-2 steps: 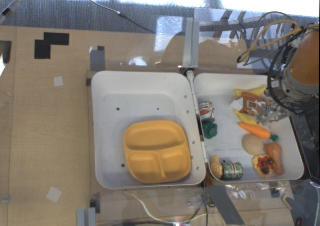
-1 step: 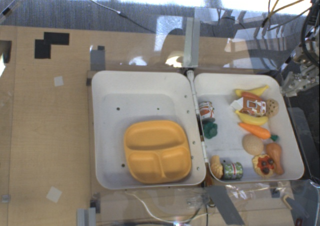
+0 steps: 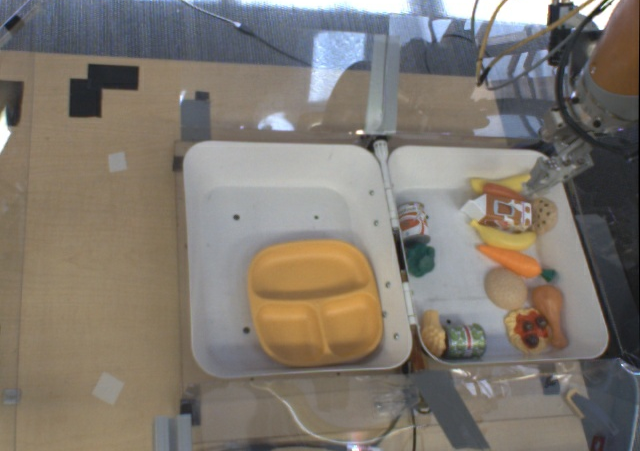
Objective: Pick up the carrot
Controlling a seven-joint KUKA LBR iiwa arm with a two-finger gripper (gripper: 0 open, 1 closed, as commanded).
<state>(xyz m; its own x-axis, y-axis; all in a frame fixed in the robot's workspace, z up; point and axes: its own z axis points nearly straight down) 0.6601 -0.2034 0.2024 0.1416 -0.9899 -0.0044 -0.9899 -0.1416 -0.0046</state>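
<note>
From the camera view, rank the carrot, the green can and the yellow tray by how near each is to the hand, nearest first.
The hand hangs over the right bin's upper right corner.
1. Carrot: middle of the right bin, below the hand.
2. Green can: along the right bin's lower edge, farther down and left.
3. Yellow tray: in the left bin, across the divider.

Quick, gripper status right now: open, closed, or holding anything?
Gripper: cannot be told; it sits at the right bin's upper right corner, apart from the carrot.
</note>
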